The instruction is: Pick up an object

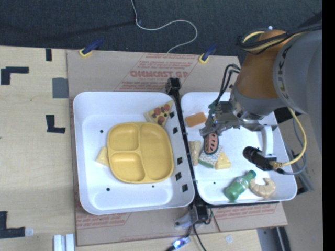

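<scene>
My gripper (pixel 214 130) hangs over the left half of the right bin (pixel 282 192), reaching in from the right. Directly under its tip lies a watermelon slice (pixel 211 143), red with a green rind; the gripper's tip meets the slice's upper end, and contact is unclear. Around it lie an orange piece (pixel 195 120), a pale cracker (pixel 194 151) and a sandwich wedge with cheese (pixel 216 160). Nearer the front of this bin are a green bottle (pixel 238 187) and a croissant (pixel 263 187).
The left bin (pixel 89 119) holds a yellow divided plate (pixel 140 151), a pizza slice (pixel 160 113) at its back right and a yellow wedge (pixel 101 156) poking from under the plate. A black cable fitting (pixel 257 157) hangs off the arm over the right bin.
</scene>
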